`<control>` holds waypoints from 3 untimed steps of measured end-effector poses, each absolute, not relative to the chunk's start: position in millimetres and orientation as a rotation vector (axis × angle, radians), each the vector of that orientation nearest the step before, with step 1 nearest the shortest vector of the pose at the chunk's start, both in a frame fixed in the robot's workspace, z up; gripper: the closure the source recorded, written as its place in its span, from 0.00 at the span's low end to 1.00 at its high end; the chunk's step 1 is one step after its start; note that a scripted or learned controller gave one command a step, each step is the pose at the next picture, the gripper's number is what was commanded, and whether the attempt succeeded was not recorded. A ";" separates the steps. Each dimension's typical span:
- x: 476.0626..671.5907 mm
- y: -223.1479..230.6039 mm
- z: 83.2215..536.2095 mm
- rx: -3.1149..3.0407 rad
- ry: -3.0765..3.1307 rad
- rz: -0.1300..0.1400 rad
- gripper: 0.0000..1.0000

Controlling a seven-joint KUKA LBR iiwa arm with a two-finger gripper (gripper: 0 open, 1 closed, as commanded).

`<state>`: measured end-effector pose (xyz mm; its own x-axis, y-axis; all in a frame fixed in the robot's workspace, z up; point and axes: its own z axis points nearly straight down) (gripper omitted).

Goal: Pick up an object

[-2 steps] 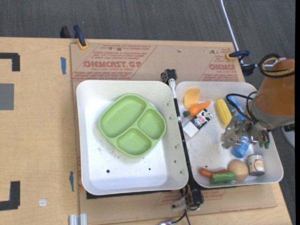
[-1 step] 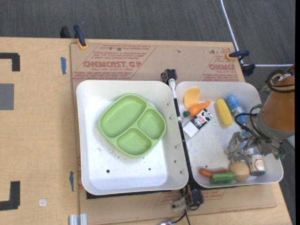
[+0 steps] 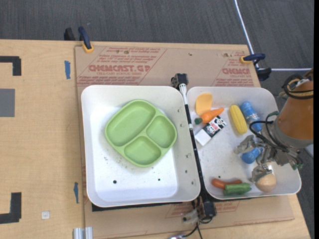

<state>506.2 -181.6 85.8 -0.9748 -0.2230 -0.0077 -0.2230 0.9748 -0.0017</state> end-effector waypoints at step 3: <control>583.1 -147.7 109.0 -0.846 3.013 -0.008 0.00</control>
